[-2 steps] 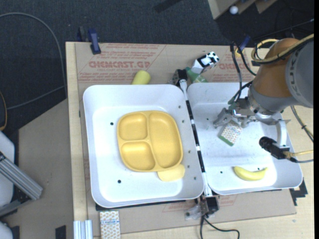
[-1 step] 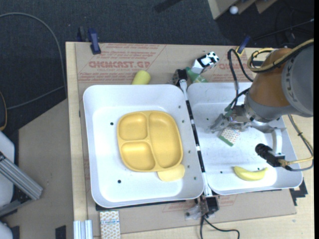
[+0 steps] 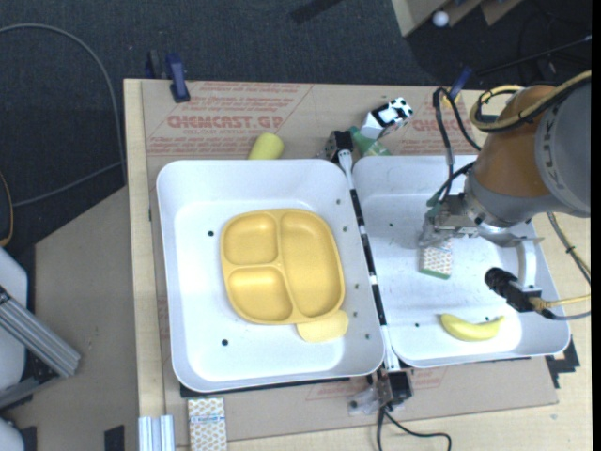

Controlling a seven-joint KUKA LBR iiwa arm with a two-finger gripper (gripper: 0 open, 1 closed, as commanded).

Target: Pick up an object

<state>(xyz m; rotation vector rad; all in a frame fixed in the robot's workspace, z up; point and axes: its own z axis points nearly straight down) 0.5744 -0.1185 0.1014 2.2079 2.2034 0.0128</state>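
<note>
The pincer (image 3: 438,241) hangs over the right bin (image 3: 399,191), in its middle part, with the grey arm and its orange band coming in from the right. Directly below its tip lies a small pad (image 3: 436,264), the thing closest to it. The pad is roughly rectangular and flat on the white bin floor. It is pale with a greenish tint and a fine speckled pattern, and it sits slightly skewed to the bin's walls. Its upper edge meets the lower end of the pincer in this slanted view. I cannot tell whether the two touch or whether the pincer only hovers above it, nor whether the pincer is spread or pressed together, since the wrist hides that part.

Nearer the front wall of the same bin lies a yellow banana (image 3: 471,327), curved and well apart from the pad. The left bin (image 3: 188,252) holds a yellow divided plate (image 3: 282,266) with three compartments. A pale yellow piece (image 3: 324,328) touches the plate's front corner. On the tabletop (image 3: 216,111) behind the bins lies a yellow cylinder (image 3: 267,146).
</note>
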